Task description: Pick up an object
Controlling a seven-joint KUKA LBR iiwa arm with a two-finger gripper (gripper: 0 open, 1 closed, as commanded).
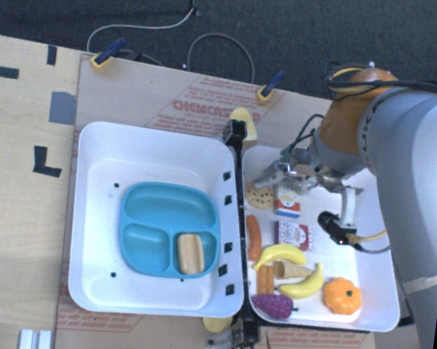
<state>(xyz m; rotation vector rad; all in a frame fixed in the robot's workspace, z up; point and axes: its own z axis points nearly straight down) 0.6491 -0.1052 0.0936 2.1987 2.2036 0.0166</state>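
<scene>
In the right bin (379, 269): two bananas (295, 271), one orange (342, 297), one grape bunch (273, 305); gripper (289, 174) at its far end, finger state unclear; one bread piece (189, 253) on the left tray (147, 220)

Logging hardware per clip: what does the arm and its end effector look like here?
The arm is a thick, rounded grey casing with an orange band above the wrist. Yellow and dark cables loop over the orange section, and another cable runs along the lower side near a black fitting. The end effector is a small metallic grey assembly, blurred in this view.
</scene>
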